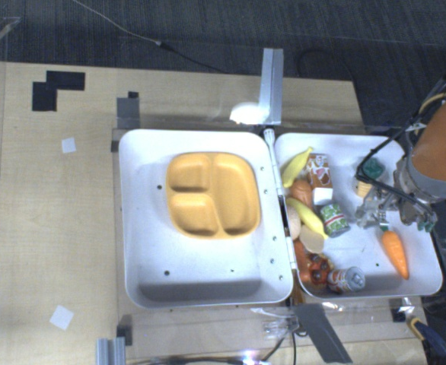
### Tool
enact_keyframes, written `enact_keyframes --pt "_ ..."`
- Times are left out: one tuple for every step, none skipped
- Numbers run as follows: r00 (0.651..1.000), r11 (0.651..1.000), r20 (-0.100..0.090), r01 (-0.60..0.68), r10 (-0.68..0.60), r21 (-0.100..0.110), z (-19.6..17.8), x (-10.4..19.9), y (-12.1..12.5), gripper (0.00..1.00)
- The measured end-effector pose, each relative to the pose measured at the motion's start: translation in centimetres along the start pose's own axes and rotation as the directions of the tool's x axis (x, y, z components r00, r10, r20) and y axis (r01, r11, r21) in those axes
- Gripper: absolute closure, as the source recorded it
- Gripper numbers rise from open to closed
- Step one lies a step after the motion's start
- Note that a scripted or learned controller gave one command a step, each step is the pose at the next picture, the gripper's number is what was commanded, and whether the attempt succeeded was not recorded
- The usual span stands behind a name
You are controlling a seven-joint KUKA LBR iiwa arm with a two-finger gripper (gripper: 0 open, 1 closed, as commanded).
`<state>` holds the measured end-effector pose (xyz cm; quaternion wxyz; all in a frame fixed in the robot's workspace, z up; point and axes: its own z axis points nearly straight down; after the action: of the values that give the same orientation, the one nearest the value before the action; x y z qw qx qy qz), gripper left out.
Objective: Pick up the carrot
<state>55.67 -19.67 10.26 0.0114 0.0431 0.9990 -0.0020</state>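
Camera view had us looking down at the left bin (143,204) first, with a yellow divided plate (210,193) sitting in it, then the right bin (428,284) with its pile along the left wall: two bananas (297,166), a couple of small cans (335,220) and other bits we couldn't make out. Further right the gripper (377,214) hung low over that bin, and honestly we couldn't tell how its fingers were set. The carrot (395,253) lay on the bin floor just beside it, toward the near right corner.
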Motion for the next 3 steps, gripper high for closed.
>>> enact_keyframes --pt "1.0 1.0 -0.015 0.02 -0.02 -0.002 -0.7 4.6 -1.4 1.0" --pt "0.999 0.999 -0.014 0.039 -0.039 -0.002 -3.1 6.6 -1.5 1.0" --pt "0.979 0.979 -0.011 0.202 -0.202 -0.004 1.1 6.5 -1.4 1.0"
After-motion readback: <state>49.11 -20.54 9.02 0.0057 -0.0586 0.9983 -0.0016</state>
